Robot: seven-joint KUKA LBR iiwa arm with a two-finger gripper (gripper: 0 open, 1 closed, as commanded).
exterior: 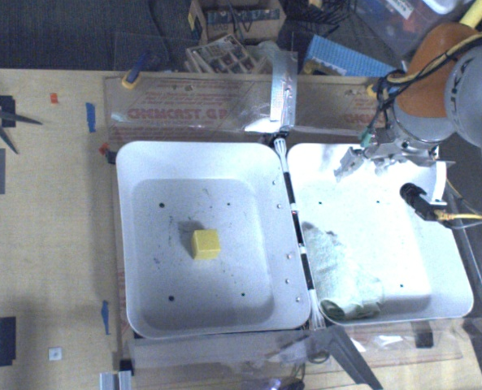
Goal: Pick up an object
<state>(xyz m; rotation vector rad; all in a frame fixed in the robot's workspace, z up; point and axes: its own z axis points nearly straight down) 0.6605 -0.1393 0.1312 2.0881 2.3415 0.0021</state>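
1. Our gripper (pixel 356 159) hovers over the right bin (pixel 403 291), fingers spread, grasping nothing.
2. We should descend squarely onto the cloth (pixel 338 270), or cross to the block (pixel 206 244) in the left bin (pixel 143 177).

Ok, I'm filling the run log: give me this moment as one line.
gripper: above right white bin, far edge | small yellow cube: left white bin | crumpled greyish cloth: right bin

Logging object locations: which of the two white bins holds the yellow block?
The left bin holds the yellow block; the right bin, under the gripper, holds a pale cloth roll.
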